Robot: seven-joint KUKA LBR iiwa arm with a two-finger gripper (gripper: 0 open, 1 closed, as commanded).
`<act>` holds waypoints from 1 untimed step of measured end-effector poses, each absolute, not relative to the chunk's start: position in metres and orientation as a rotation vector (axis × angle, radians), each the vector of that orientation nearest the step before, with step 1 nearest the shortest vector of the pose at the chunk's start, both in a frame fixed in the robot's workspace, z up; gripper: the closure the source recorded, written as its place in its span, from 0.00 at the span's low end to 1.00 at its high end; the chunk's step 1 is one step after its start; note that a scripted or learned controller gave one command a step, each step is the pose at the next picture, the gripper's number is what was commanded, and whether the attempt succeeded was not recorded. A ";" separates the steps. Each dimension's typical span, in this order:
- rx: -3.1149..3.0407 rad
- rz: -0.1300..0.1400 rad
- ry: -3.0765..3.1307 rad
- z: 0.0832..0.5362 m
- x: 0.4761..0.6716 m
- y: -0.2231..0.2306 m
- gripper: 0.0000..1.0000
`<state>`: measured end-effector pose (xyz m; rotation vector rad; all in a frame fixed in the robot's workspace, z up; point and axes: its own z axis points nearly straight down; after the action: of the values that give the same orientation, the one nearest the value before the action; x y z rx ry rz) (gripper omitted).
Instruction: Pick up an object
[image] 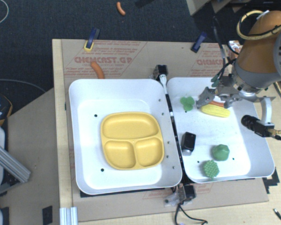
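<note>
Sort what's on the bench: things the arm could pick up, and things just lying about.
For the job, in the right bin:
- corn cob, under the gripper
- three green toys
- small black block

Lying about:
- yellow divided tray in the left bin
- orange piece on the board

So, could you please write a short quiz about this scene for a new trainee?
1. True or false: the yellow tray lies in the right bin.
2. Which item lies closest to the tool?
A. corn
B. black box
C. green cup
3. Fill in: the orange carrot lies on the ___, outside both bins.

Key:
1. False; it lies in the left bin.
2. A; the tool is right above the corn.
3. Board, the brown one under the bins.
</note>
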<state>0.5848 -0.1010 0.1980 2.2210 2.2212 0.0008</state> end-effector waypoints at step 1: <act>2.226 -0.006 2.226 0.140 0.577 -0.094 0.00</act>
<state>0.5772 -0.0936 0.1399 2.2262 2.2262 -0.0060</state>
